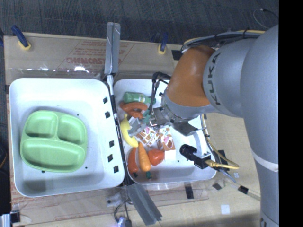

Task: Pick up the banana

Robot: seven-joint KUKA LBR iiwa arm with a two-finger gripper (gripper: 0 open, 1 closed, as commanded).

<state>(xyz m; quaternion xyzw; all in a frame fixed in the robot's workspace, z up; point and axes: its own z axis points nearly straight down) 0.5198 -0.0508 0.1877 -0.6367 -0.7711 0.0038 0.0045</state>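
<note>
My gripper (142,123) hangs over the right bin (189,174); its state I cannot tell. The smooth curved banana (126,133) lies at that bin's left wall, beside a carrot (143,158). A green divided tray (52,141) fills the left bin (28,93).

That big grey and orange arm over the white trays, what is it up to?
The grey arm with the orange band reaches in from the right over the right-hand white bin, which holds a jumble of toy food. Its gripper sits low among the items, right beside the small yellow banana at the bin's left edge. Nothing appears lifted yet. An orange carrot and a red tomato-like piece lie nearby. The left-hand white bin holds a pale green divided plate.
</note>
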